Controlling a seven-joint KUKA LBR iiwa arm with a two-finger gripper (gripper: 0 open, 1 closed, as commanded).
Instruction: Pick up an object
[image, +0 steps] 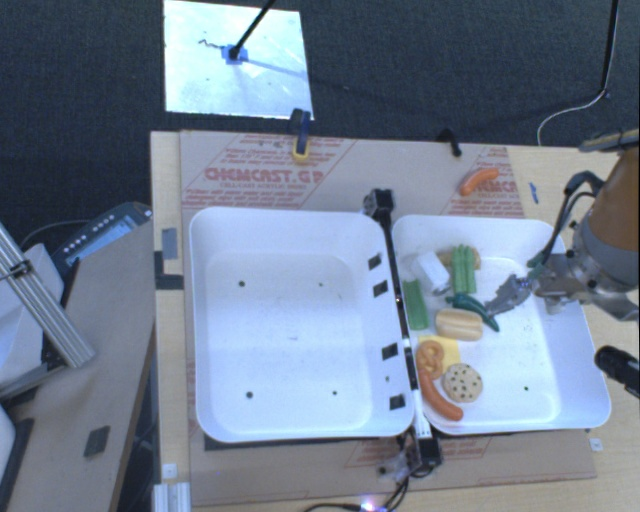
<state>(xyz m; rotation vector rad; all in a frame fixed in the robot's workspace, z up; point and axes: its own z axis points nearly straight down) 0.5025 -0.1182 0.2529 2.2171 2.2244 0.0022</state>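
My gripper (506, 294) reaches in from the right over the right bin (575, 400), open, with nothing between its fingers. Its tips hang just right of a dark green pepper (480, 309) and a tan bun (458, 324). Further left in that bin lie a green stalk bundle (463, 266), a white block (432, 270) and a green bar (415, 305). Toward the front sit an orange pretzel (430, 353) on a yellow slice (450, 350), a speckled cookie (462, 382) and an orange sausage (441, 400).
The left bin (215, 240) sits beside the right one, with black clips (389, 350) along the shared wall. An orange sausage (479, 181) lies on the bench behind the right bin. A yellow and blue clamp (300, 135) stands at the bench's back edge.
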